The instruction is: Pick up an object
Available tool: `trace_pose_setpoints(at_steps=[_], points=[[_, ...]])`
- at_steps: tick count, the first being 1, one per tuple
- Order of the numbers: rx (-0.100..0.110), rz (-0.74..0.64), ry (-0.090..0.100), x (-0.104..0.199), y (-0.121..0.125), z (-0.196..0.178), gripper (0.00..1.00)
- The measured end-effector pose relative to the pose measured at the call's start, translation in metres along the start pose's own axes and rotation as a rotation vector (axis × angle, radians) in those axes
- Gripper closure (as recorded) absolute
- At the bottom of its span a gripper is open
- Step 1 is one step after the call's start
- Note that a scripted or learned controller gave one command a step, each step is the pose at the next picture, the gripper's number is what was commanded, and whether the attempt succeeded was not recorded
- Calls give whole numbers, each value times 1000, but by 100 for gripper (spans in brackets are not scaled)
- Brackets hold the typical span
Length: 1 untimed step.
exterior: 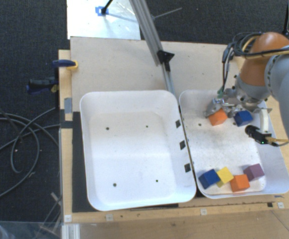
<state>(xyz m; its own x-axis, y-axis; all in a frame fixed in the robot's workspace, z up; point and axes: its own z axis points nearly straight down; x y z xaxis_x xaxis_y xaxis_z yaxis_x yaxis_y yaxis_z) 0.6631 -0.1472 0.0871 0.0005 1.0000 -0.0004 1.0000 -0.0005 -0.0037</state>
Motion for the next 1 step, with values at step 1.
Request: trace_pose_setpoints(at_steps=[1], points=[[-8, -5, -1, 1, 3, -16, 100]])
